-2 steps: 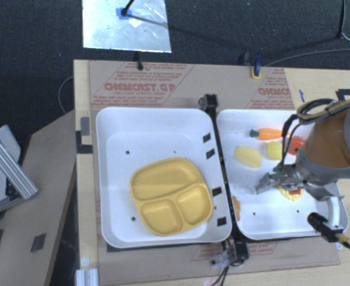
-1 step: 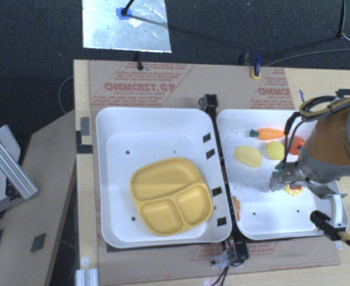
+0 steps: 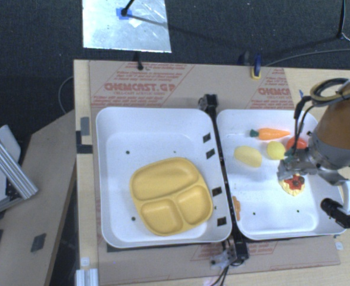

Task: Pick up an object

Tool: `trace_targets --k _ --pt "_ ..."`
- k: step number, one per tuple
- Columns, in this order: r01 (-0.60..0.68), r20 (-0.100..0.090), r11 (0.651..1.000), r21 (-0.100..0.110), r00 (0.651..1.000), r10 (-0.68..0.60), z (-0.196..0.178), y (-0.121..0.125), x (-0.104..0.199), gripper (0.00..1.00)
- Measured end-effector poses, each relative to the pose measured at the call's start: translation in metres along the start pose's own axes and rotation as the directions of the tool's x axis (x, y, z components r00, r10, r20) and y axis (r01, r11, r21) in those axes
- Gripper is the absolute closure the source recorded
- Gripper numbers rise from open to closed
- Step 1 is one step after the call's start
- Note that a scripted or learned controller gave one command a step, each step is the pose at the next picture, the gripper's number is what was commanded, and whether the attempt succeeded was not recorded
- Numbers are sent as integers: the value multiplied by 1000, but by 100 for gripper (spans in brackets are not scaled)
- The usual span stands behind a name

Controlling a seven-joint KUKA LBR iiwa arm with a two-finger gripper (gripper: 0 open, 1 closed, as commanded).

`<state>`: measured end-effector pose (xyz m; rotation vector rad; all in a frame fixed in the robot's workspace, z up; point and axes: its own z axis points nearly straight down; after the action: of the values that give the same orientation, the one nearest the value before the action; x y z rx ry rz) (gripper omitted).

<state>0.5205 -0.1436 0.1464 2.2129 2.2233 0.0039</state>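
The right bin [image 3: 270, 219] holds an orange toy carrot [image 3: 271, 133], a pale yellow potato-like piece [image 3: 247, 156], a small yellow lemon-like piece [image 3: 275, 151], a red piece [image 3: 296, 142] partly behind the arm, and a yellow and red toy [image 3: 293, 186]. My gripper [image 3: 291, 173] hangs at the right of this bin, directly over the yellow and red toy. The wrist hides the fingers.
A yellow three-compartment tray [image 3: 171, 195] lies in the left bin [image 3: 127, 136]. A black divider [image 3: 219, 165] runs between the bins. A small orange-brown scrap [image 3: 237, 207] lies by the right bin's left wall. Cables loop above the arm at the right.
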Motion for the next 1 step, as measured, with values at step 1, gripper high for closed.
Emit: trace_targets --k 1 --pt "-1 0 1000 1 1000 1 -44 0 -4 100"
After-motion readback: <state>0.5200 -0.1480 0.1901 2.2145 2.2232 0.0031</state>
